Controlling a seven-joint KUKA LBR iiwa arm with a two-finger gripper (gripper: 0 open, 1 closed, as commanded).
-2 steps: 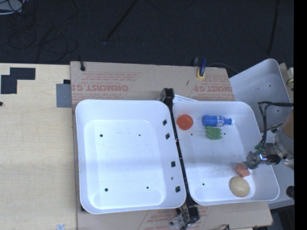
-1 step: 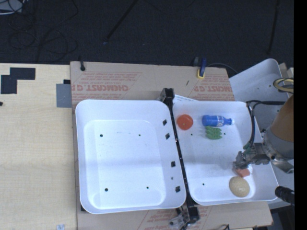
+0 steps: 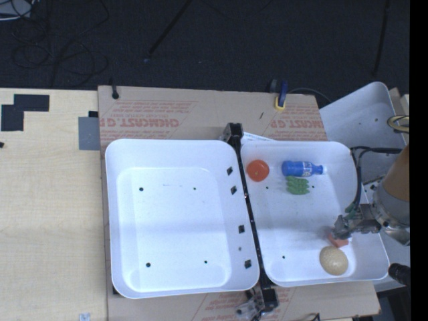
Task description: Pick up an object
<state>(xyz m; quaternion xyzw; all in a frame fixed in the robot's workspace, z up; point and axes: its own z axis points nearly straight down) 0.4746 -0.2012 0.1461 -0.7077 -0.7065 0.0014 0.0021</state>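
Observation:
The right bin [image 3: 361,179] holds several objects. A red-orange round piece [image 3: 258,170] lies near its left wall, a blue bottle [image 3: 301,168] lies on its side at the back, and a green lump [image 3: 298,186] sits just in front of the bottle. A beige ball [image 3: 334,260] rests in the front right corner. Just behind the ball lies a small pink object [image 3: 338,241]. My gripper [image 3: 348,227] is low at the bin's right side, directly over the pink object and partly hiding it.
The left bin [image 3: 114,212] stands beside the right one, with a black divider strip [image 3: 244,206] between them. The arm's orange band [image 3: 406,172] comes in over the right bin's right wall. Cardboard lies under both bins.

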